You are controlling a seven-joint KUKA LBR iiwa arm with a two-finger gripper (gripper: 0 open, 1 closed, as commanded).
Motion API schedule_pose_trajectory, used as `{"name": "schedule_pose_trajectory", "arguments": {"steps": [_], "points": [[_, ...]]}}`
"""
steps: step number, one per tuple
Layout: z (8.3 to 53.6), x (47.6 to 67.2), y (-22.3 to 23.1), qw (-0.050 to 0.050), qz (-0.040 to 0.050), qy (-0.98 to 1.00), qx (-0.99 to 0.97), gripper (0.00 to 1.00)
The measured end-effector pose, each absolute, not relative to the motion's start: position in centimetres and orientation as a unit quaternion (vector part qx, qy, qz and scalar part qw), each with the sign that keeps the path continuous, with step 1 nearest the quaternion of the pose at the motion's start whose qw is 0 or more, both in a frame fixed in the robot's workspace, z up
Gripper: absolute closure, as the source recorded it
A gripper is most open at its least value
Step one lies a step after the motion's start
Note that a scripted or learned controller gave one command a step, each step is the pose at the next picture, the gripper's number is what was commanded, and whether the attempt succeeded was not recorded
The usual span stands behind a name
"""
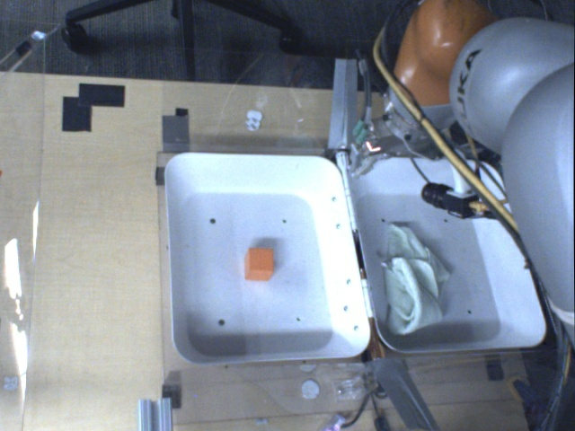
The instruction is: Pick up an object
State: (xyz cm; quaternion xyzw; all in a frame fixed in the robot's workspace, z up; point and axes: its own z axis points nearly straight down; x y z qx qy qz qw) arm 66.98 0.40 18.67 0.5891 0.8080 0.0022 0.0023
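The grey arm [530,106] looms over the right bin [517,330], beside a crumpled cloth [411,281]. An orange cube [260,264] sits mid-floor in the left bin [180,268], well clear of every wall.

arm [526,88]: smooth rounded grey shells, dark lettering on one (partly cut off) | orange band [436,39]: glossy dome-like section | cables [431,119]: yellow and black, running along the casing | black connector [446,197] on the wiring
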Motion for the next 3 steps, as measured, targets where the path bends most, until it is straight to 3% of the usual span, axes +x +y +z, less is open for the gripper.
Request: {"name": "schedule_pose_trajectory", "arguments": {"steps": [1,2,3], "points": [[18.7,67.0,0.7,0.002,0.0022,0.780,0.626,1.00],[20.3,67.0,0.1,0.003,0.0018,0.850,0.528,1.00],[20.0,67.0,3.4,0.002,0.0022,0.801,0.598,1.00]]}}
